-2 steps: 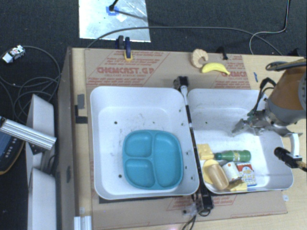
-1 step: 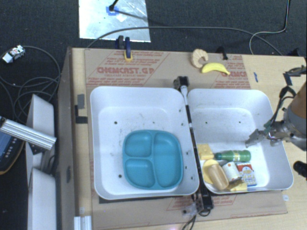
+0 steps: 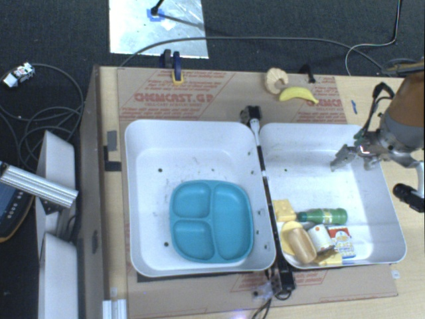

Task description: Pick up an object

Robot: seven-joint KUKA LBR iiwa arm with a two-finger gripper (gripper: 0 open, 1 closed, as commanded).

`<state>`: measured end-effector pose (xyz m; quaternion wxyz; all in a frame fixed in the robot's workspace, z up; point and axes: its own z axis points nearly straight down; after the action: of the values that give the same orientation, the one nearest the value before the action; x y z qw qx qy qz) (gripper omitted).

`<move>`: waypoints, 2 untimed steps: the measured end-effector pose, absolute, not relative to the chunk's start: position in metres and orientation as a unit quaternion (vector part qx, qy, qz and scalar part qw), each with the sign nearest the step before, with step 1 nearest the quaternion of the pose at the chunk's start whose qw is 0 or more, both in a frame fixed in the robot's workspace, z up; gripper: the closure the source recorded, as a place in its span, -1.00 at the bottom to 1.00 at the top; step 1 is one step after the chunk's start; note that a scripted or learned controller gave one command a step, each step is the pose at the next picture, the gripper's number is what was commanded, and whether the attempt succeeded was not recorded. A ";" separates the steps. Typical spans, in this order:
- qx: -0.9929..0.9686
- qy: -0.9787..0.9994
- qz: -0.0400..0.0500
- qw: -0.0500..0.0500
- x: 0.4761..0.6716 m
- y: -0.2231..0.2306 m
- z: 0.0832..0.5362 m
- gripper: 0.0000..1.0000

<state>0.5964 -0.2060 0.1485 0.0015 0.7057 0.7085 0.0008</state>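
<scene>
The right bin (image 3: 372,178) is the landmark here. The gripper (image 3: 355,157) hangs over its far right part, near the right wall, and I cannot tell how it is set, because it is small and blurred. Nothing is seen in it. The arm (image 3: 406,121) behind it is cut off by the picture edge.

The objects lie together in the near left corner of the right bin, well apart from the gripper. A green bottle (image 3: 323,216) lies on its side there. Just beside it, toward the near wall, are a brown rounded object (image 3: 299,243), which is hard to identify, and a small white and red box (image 3: 340,240). A yellow piece (image 3: 284,211) is partly hidden between them and the left wall.

Left of the right bin stands the left bin (image 3: 149,151), holding a blue divided plate (image 3: 211,220). Beyond the right bin's far wall, on the worktop (image 3: 332,98), lies a banana (image 3: 297,95) next to a pale round thing (image 3: 276,80).
</scene>
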 end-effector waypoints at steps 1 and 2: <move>0.707 0.707 0.000 0.001 0.527 -0.207 0.084 -1.00; 0.706 0.708 0.001 0.001 0.595 -0.129 0.085 -1.00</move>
<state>0.5954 -0.1291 0.0848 0.0007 0.7058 0.7084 0.0011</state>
